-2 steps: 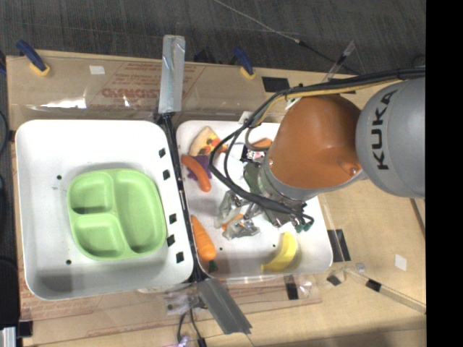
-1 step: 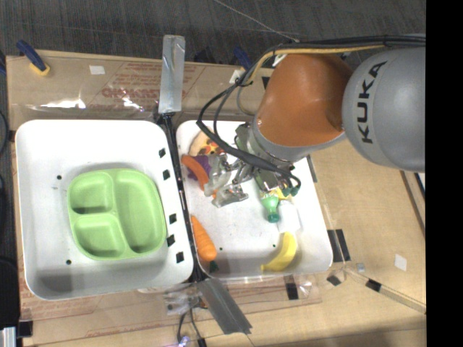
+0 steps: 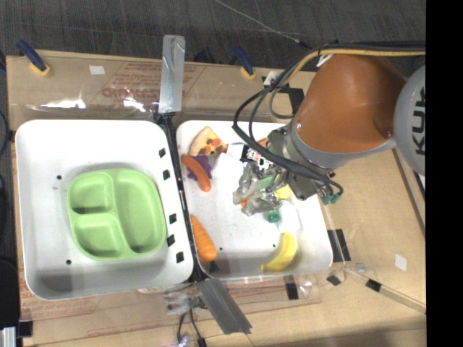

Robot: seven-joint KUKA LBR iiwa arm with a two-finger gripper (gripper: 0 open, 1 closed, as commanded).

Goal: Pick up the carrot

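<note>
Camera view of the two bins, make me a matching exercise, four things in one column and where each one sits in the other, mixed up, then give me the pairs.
Things:
1. carrot
2. banana
3. green divided plate
4. pizza slice

Places:
A. left bin, middle
B. right bin, far left corner
C. right bin, near left wall
D. right bin, near right corner

Pairs: 1-C, 2-D, 3-A, 4-B

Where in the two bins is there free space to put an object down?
Free: the left bin floor around the green plate, and the right bin floor between carrot and banana. Crowded: its top left with hot dog and pizza slice, and under the hand.
</note>
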